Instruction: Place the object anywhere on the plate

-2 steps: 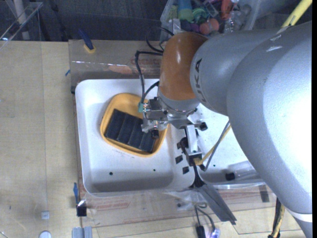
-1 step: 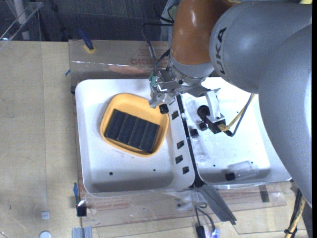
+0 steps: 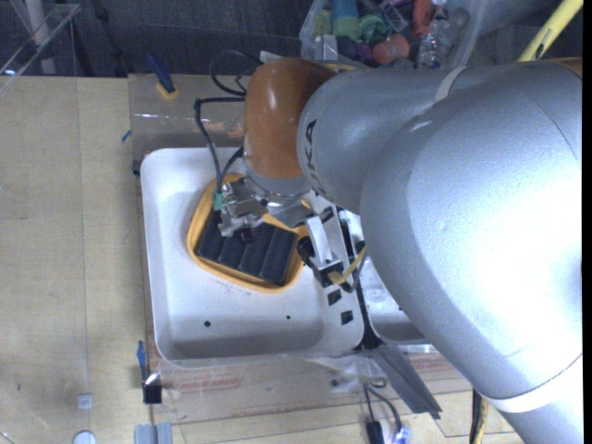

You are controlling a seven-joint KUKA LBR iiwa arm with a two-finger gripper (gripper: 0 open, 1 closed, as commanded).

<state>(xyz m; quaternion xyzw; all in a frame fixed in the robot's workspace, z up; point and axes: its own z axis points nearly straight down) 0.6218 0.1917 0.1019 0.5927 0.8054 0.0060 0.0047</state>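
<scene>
The big grey arm (image 3: 481, 239), smooth and rounded like painted metal, is filling the near right side and hiding most of the right-hand bin, of which only a pale strip (image 3: 393, 326) is peeking out beneath it. A black cable (image 3: 350, 276) with small dark clips is running down along the arm's lower edge. To the left, the white bin (image 3: 176, 276), shallow with softly curved walls and a glossy plastic look, is sitting on the pale wood-grain counter (image 3: 65, 248). Inside it a yellow-rimmed plate (image 3: 242, 279) is lying toward the bin's far right part; its dark inner surface is ribbed into several black, slat-like ridges. The hand (image 3: 236, 215), a cluster of small metal and black parts under the glossy orange band (image 3: 273, 118), is hanging right over the plate's far edge, apparently close to or touching the ribbed surface. How its jaws are standing cannot be told from here, and no separate object can be made out between them or on the plate. Farther back, a clear plastic box (image 3: 398, 12) is holding a jumble of colourful toys.
</scene>
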